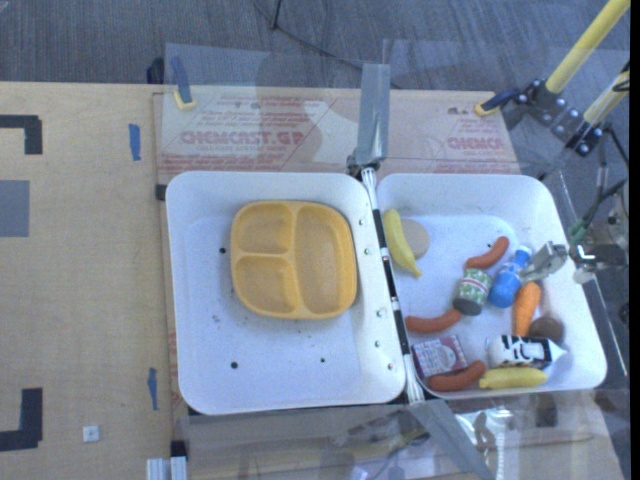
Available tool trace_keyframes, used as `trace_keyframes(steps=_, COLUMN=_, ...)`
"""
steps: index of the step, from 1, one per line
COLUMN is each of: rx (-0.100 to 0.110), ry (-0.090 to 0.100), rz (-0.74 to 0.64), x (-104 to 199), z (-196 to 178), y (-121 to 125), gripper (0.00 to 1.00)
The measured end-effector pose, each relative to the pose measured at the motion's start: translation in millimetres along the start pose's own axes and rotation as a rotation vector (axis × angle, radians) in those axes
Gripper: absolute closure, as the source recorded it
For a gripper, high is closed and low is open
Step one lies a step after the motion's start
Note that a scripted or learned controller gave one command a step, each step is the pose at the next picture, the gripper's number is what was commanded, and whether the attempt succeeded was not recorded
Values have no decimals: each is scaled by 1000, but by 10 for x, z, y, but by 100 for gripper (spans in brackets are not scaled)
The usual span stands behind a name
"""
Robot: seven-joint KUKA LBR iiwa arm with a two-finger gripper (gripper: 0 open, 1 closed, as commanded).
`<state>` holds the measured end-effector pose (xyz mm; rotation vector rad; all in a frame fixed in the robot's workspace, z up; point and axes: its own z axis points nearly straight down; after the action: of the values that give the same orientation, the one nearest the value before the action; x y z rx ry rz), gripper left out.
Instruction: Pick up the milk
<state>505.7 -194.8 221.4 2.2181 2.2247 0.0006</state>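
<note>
Milk (526,350): a small black-and-white carton with a cow-hide pattern, lying on its side near the front right corner of the right bin (575,218); its long axis runs roughly left to right.
Claw (550,259): a pale metallic shape at the right rim of the right bin, above the blue bottle (507,283); how far it is spread cannot be told, and nothing is seen held in it.
Key relation: the milk lies toward the front of the bin from the claw, a little to its left in the view, with the carrot (526,308) between them.
Neighbours of the milk: a yellow banana (513,376) touching its front edge, a brown round item (546,329) just behind it.
Materials: the carton looks boxy and stiff; the toy foods look like smooth moulded plastic.
Left bin (200,368): a yellow divided plate (294,259), matte, with rounded corners.
Surface (80,268): pale wood.
Judgement: the claw would likely need to close across the carton's short width.
</note>
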Motion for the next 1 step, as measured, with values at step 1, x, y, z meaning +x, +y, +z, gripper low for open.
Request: trace_keyframes(steps=1, rx=1, ry=0, rz=-88, x=941, z=383, y=67, gripper=0)
